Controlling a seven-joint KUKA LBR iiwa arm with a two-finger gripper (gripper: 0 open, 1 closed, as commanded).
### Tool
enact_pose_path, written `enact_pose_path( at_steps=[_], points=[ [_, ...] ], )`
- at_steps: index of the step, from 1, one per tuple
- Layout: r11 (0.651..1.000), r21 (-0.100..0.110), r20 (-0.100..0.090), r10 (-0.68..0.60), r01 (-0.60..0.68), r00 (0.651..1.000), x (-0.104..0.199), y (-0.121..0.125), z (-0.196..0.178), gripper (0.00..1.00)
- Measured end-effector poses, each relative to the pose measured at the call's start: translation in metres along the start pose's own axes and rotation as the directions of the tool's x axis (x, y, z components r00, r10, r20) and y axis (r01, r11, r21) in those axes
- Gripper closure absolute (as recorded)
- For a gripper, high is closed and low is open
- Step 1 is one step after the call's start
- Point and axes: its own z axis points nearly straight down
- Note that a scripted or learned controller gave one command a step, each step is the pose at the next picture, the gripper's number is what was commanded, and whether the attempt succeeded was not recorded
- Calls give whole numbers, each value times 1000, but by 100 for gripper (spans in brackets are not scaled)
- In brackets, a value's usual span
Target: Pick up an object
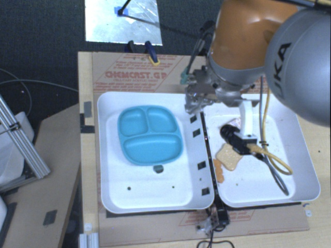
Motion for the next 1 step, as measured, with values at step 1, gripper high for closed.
enact_pose_path(
  at_steps=[1],
  points=[
    [1000, 23, 6, 2, -2, 1000, 29, 27, 66, 100]
  ],
)
